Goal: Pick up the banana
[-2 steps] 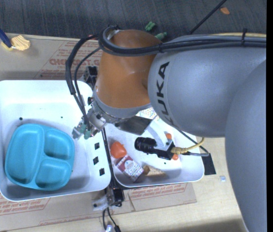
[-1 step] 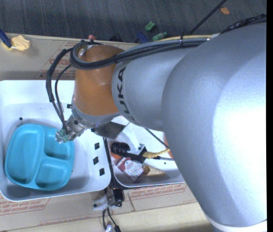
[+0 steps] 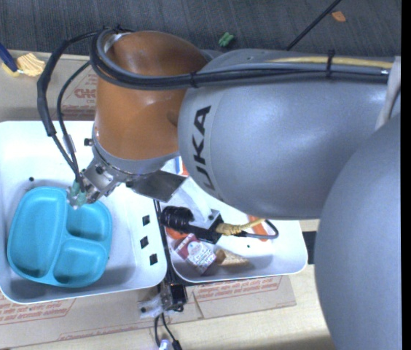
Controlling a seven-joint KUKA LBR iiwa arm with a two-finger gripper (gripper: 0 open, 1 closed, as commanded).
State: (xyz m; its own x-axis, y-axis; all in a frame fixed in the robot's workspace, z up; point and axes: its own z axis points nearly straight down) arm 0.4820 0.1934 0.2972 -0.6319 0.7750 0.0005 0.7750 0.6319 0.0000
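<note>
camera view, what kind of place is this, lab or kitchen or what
Most likely a robotics lab bench: a grey KUKA arm reaches over two white bins resting on cardboard, with cables trailing across dark floor beyond.

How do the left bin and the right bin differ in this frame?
The left bin shows most of its floor and holds a blue divided tray; the right bin is mostly hidden under the arm. In the left bin the contents are one large item, while the right bin's visible corner holds small cluttered items. Both are shallow, white and side by side.
</note>
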